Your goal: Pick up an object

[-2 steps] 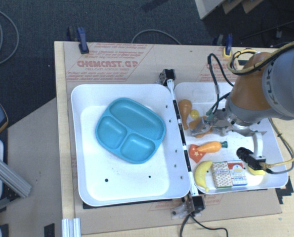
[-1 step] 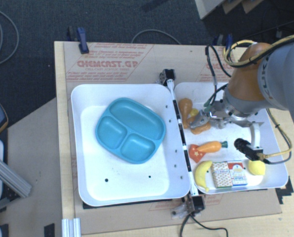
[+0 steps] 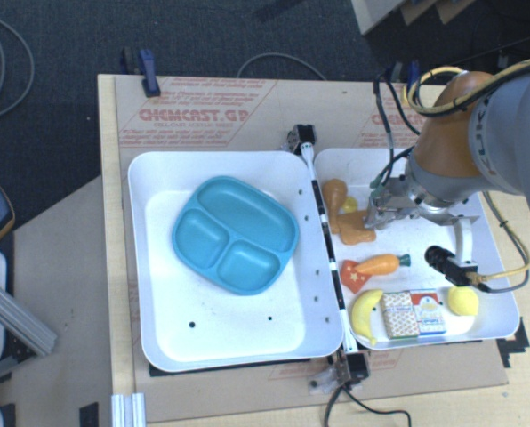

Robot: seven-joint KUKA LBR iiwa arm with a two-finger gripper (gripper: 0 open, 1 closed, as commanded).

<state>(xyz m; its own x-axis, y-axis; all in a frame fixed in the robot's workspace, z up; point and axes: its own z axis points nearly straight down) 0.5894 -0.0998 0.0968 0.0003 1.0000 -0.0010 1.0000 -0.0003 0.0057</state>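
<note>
The gripper [image 3: 378,213] hangs just right of the brown sausage [image 3: 347,213] in the right bin [image 3: 496,326]; finger state cannot be told.

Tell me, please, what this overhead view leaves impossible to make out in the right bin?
- Gripper: its fingertips merge with the tan toy; contact cannot be judged.
- Far right corner of the right bin: covered by the arm.
- Carton: print too small to read.
- Banana: partly behind the carton.
</note>
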